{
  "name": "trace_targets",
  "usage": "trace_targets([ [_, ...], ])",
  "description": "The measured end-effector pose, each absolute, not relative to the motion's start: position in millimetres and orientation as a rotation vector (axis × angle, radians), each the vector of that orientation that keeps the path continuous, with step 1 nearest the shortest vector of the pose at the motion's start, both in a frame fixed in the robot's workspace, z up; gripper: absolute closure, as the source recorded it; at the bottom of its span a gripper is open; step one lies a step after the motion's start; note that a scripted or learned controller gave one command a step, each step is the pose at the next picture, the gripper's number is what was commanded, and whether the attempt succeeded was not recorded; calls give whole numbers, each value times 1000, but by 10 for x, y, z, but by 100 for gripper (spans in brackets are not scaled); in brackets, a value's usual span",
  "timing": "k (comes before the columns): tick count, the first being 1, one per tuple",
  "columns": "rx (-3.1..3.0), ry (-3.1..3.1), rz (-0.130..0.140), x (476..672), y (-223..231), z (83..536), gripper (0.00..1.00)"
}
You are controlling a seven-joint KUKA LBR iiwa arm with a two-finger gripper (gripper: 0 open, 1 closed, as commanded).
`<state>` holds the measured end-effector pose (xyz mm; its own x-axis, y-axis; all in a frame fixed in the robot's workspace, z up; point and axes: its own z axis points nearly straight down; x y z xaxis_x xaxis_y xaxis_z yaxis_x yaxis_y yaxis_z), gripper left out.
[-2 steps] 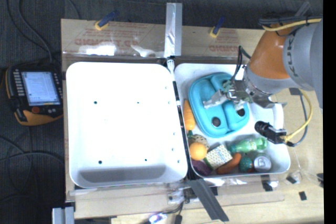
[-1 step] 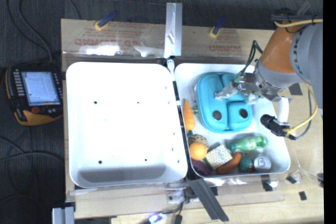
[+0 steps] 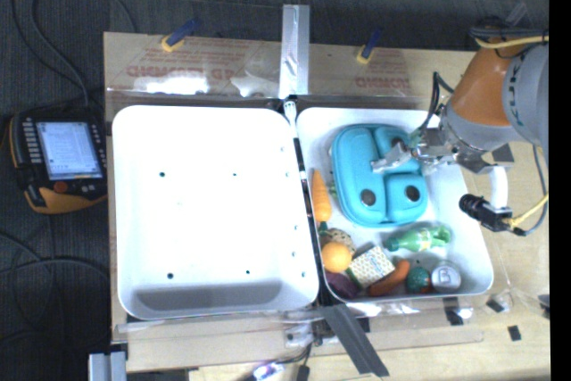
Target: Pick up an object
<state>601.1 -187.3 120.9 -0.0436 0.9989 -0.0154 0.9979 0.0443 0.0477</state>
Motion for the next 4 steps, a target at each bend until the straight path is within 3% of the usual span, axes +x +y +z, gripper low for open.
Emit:
trace_targets([
  [1, 1994, 2387, 25, 6155, -1988, 1192, 0],
  [2, 2199, 2240, -4, 6114, -2042, 2276, 0],
  [3, 2130, 2315, -1, 5882, -2210, 1353, 0],
  [4, 2127, 2316, -2, 5889, -2201, 1440, 100],
])
